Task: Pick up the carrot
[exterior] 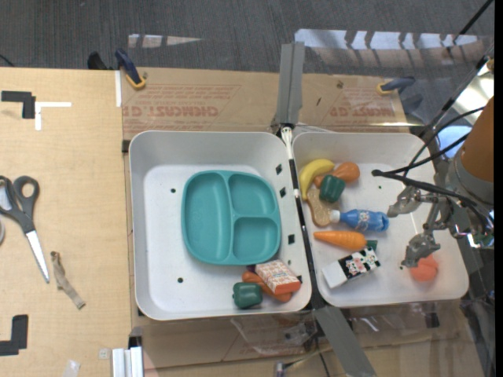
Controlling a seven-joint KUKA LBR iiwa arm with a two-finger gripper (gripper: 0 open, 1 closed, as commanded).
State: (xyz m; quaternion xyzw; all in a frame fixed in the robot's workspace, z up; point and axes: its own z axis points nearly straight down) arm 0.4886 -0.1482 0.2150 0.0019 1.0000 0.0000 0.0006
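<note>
Fingers [419,248] of the gripper [415,226] stand apart, one tip near the far side at the level of the blue bottle, the other down just beside a small orange ball [425,269], with nothing between them. The metal linkage behind them blurs into dark cables, so its exact shape is hard to read, and the arm [476,157] is cut off by the right edge.

Well to the left of the gripper, the carrot [341,239] lies flat in the right bin [440,151], its thin end pointing left, just near of the blue bottle [362,220] and just far of a black-and-white carton [351,267]. Farther back sit a banana [313,171], a green pepper [331,187], an orange fruit [346,171] and a tan piece [319,207] partly covered by the pepper.

The left bin [149,210] holds a teal divided plate [232,217]. At its near edge a small box [276,276] lies over something orange, mostly hidden, beside another green pepper [247,294].

Scissors [23,214] lie on the wooden board at the left, their left handle cropped.
</note>
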